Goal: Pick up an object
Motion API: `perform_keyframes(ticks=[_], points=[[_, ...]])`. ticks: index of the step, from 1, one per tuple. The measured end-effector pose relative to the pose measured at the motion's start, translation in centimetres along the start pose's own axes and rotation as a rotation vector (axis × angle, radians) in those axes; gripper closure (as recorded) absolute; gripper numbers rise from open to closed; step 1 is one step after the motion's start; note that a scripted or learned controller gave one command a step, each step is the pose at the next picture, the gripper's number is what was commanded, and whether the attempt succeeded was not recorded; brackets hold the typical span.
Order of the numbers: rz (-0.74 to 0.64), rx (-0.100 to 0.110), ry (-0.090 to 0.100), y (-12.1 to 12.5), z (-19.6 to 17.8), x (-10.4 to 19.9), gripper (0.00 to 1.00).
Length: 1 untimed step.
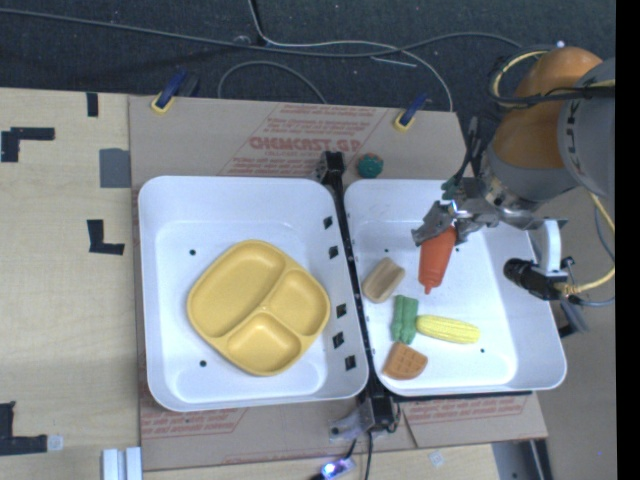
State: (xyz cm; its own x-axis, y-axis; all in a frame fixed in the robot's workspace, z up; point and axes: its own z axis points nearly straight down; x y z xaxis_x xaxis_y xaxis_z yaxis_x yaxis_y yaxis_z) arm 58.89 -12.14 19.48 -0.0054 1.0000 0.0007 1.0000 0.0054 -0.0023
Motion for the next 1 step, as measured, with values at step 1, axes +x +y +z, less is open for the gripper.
perform_keyframes(ticks=[1], points=[[-0.001, -0.002, 0.0, 0.33, -1.09, 4.95, 1.0]])
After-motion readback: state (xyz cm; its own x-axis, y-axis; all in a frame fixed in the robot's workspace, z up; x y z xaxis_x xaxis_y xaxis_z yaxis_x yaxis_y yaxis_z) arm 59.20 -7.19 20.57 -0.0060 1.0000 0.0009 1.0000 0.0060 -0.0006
